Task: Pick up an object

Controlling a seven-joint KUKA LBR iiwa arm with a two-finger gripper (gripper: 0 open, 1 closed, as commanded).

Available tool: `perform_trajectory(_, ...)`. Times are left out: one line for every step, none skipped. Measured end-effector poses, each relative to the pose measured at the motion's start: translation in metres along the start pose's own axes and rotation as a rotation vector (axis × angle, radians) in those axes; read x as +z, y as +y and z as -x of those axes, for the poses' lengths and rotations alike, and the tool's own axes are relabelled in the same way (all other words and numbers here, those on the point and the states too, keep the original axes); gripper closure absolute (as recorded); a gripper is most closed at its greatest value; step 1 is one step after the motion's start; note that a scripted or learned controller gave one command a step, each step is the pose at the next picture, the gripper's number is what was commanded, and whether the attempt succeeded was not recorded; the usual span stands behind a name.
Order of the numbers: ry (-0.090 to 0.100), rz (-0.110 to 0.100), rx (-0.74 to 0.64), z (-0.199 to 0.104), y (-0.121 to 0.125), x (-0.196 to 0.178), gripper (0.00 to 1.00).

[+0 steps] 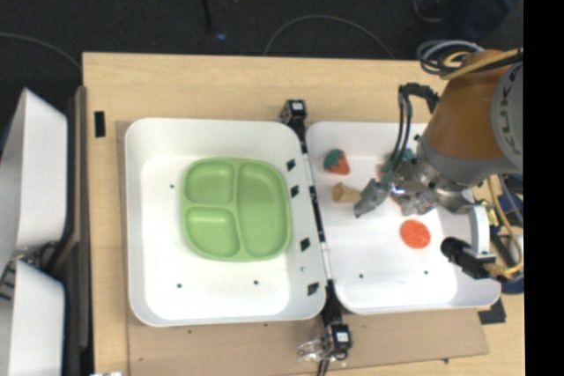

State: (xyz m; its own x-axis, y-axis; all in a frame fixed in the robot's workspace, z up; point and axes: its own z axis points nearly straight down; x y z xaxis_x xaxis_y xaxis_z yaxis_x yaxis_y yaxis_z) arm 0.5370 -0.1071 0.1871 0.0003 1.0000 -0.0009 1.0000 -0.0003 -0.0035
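The right bin (388, 286) holds three small objects. A red strawberry-like piece with a green top (335, 161) lies near the bin's back left. A tan block (342, 191) sits just in front of it. An orange round piece (415, 232) lies toward the bin's middle right. My gripper (368, 200) hangs low over the right bin, its tip just right of the tan block and left of the orange piece. I see nothing held in it. The arm's grey and orange body (467, 128) covers the bin's back right corner.
The left bin (150, 277) holds a green divided plate (236, 209). A ridge with black clips (313, 216) separates the two bins. Cables (407, 114) hang by the arm, and a black part (460, 254) juts over the right bin's front right.
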Motion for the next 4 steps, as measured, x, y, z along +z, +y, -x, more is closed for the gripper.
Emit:
perform_trajectory(0.000, 0.000, 0.002, 0.000, 0.000, 0.043, 0.00)
perform_trajectory(0.000, 0.001, 0.003, 0.002, 0.000, 0.089, 0.00)
perform_trajectory(0.001, 0.006, 0.008, 0.002, 0.002, 0.076, 1.00)
perform_trajectory(0.000, 0.010, 0.007, 0.002, -0.007, 0.021, 1.00)
